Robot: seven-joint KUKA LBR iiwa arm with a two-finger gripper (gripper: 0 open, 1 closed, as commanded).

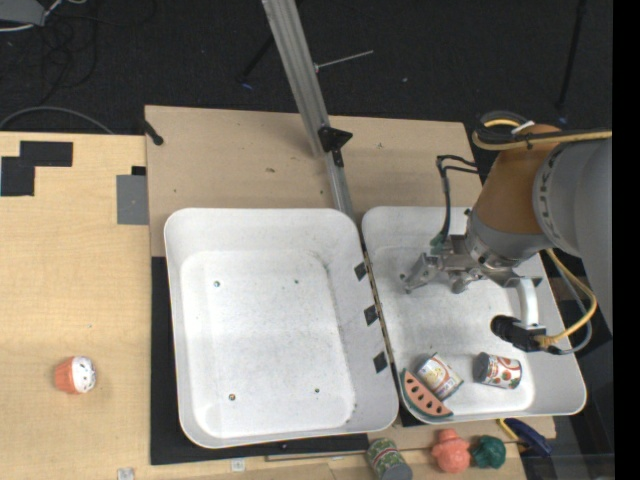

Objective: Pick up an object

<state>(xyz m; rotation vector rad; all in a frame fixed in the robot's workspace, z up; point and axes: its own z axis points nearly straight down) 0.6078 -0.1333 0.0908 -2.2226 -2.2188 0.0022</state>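
Observation:
My gripper [432, 282] hangs over the middle of the right bin [400, 233], open, with nothing between its fingers. Bare bin floor lies below it. Toward the bin's front edge lie a small can with a pale label [437, 376], a second small can with a red and white label [498, 370] on its side, and a watermelon-slice toy [424, 397] in the front left corner. All three lie well in front of the gripper and apart from it.
The left bin [200, 238] sits beside the right one, joined by black clips. A metal rail [305, 88] slants in from the back. In front of the right bin lie a pink toy [450, 451], a green toy [488, 452] and a can [383, 458]. An orange and white ball [75, 375] rests far left.

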